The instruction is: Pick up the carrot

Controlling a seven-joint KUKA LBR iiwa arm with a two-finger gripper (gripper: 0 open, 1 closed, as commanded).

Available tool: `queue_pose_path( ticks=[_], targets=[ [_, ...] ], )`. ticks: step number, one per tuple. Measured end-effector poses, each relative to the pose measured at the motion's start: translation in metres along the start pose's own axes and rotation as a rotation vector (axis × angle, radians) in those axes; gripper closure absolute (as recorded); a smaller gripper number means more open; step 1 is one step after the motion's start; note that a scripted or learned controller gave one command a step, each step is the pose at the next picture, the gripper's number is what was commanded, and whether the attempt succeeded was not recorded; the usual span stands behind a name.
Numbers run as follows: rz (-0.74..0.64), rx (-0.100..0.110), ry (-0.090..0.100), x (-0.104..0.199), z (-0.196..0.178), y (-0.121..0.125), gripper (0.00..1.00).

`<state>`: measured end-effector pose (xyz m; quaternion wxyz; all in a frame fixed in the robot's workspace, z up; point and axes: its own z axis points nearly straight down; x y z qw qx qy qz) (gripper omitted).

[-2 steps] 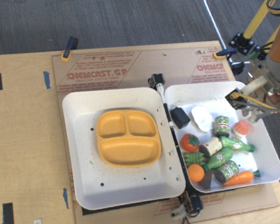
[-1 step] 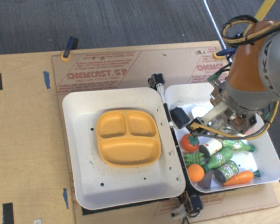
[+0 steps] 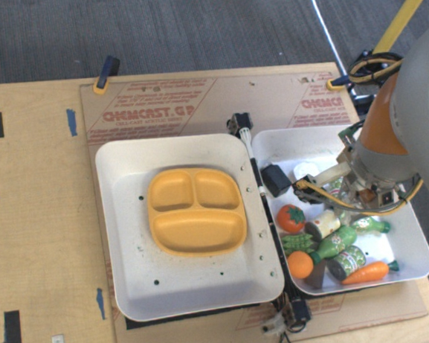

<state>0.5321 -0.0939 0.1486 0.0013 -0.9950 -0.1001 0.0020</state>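
The carrot (image 3: 364, 273), orange with a small green tip, lies flat along the near right edge of the right bin (image 3: 423, 249). The arm comes in from the right, and its grey wrist with the orange band hangs over the right half of that bin. My gripper (image 3: 345, 195) points down among cables over the middle of the bin, well behind the carrot and apart from it. The wrist covers most of the gripper.
The right bin also holds a red tomato (image 3: 290, 217), an orange fruit (image 3: 300, 264), a green bottle (image 3: 338, 242), a dark bottle (image 3: 346, 262) beside the carrot, and a black block (image 3: 276, 178). A yellow divided plate (image 3: 197, 210) sits in the left bin (image 3: 127, 287).
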Motion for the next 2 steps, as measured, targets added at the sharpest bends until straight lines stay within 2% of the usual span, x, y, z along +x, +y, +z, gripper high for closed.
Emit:
queue_pose_path(
  ticks=[1, 2],
  targets=[
    [-0.002, -0.001, 0.003, 0.061, -0.036, -0.011, 1.0],
    [-0.028, -0.001, 0.001, -0.006, -0.086, 0.015, 1.0]
  ],
)
